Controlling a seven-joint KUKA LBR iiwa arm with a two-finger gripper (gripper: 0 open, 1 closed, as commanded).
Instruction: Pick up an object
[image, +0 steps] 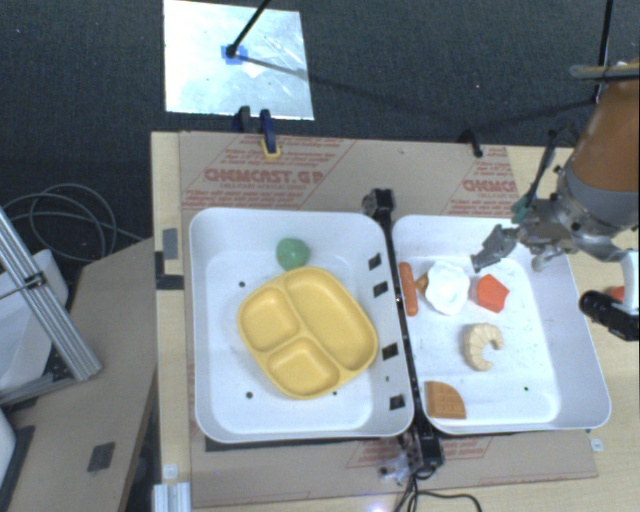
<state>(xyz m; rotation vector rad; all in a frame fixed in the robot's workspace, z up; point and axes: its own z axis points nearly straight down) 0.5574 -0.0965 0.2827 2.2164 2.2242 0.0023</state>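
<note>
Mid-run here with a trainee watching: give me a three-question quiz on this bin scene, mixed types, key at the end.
1. True or false: the yellow divided plate lies in the left bin.
2. Which item sits closest to the gripper? A) orange block B) croissant C) green ball
3. Fill in: the carrot-like stick lies along the right bin's ____ wall.

Key: 1 true; 2 A; 3 left.
</note>
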